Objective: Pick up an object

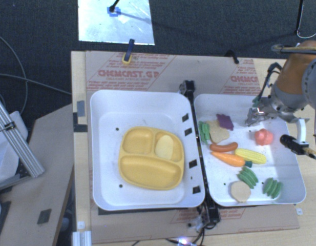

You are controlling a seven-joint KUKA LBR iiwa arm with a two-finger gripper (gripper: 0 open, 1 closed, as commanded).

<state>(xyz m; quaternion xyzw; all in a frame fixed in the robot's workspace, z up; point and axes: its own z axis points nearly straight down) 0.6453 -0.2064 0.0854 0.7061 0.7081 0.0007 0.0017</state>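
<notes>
Nearest us in the right bin [296, 188] lie toy vegetables, the carrot [230, 159] beside the corn [251, 156], and beyond the carrot we hang our claw [254, 118], grip unreadable, above bare floor, presumably choosing a target.

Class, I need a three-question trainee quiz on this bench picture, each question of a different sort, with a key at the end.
1. True or false: the yellow divided tray lies in the right bin.
2. Multiple choice: which toy lies nearest the gripper? A) the pink piece B) the carrot C) the corn
3. Fill in: the purple piece lies in the ____ bin.

Key: 1 false, the tray lies in the left bin; 2 A; 3 right.
</notes>
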